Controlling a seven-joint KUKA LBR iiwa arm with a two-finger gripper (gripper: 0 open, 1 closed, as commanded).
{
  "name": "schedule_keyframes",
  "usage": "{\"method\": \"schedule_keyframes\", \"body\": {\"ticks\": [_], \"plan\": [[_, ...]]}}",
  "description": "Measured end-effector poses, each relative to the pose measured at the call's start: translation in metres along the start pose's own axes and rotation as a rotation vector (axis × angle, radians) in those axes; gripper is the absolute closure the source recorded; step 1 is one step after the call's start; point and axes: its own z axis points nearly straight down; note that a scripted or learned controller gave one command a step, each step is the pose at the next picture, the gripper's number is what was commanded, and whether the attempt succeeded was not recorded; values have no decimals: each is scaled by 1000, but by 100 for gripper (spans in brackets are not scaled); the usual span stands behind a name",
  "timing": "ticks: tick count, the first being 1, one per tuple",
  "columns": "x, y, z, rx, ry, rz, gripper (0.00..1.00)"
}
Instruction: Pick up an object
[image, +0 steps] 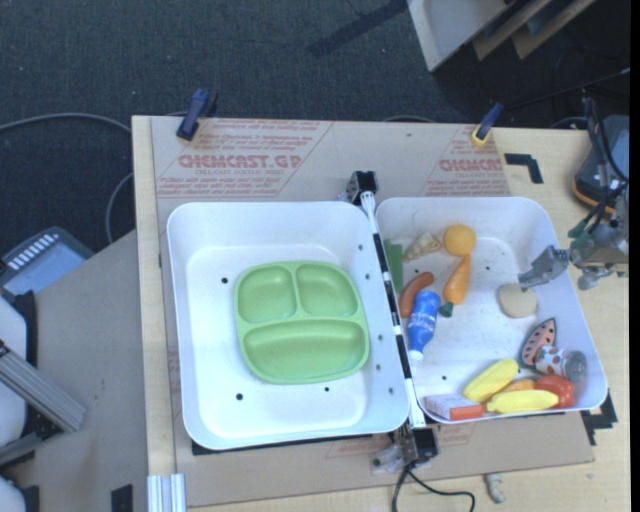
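Note:
The right bin holds several small toys. An orange ball sits above a carrot, with a blue bottle and a reddish sausage to their left. A beige round piece lies near the bin's right side. My gripper reaches in from the right, just up and right of that beige piece, with nothing seen in it. A watermelon slice, yellow pieces and a red piece crowd the front right corner.
The left bin bears a green divided plate. A black divider clip sits between the bins. Blue and yellow clamps hold the cardboard at the back. A pale shell lies near the divider.

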Motion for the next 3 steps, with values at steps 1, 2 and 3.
{"method": "schedule_keyframes", "body": {"ticks": [1,2,3], "plan": [[-32,43,82,1,0,0,0],[-25,85,61,-3,-1,-1,0],[31,109,143,2,2,-1,0]]}}
